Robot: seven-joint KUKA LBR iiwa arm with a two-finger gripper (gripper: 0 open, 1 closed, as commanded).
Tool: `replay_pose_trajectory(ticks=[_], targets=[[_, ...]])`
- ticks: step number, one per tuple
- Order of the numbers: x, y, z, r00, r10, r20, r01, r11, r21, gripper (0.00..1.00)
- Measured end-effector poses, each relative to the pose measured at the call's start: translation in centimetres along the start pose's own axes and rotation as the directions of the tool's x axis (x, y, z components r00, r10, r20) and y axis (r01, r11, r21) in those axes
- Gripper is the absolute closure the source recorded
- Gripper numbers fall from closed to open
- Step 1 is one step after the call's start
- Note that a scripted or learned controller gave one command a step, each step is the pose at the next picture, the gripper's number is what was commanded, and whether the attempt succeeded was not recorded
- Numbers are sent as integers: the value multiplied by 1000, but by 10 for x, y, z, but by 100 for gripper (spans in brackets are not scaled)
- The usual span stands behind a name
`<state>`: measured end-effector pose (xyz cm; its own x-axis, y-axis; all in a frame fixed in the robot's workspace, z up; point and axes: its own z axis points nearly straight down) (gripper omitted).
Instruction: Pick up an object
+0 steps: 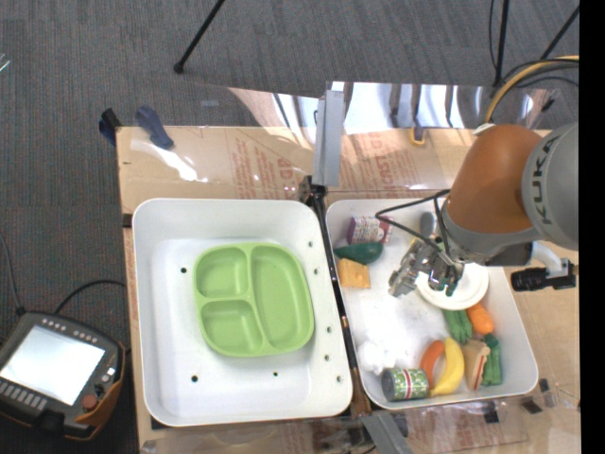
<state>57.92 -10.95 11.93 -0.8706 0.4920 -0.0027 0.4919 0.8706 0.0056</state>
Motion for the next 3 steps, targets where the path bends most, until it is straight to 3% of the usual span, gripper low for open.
replay_pose_trajectory(ticks=[1, 2, 3], targets=[[0, -5, 2, 1000, 6, -2, -6, 1000, 4, 0], [-41, 40, 32, 999, -32, -3, 32, 999, 5, 0], [32, -4, 33, 994, 110, -4, -110, 994, 6, 0]])
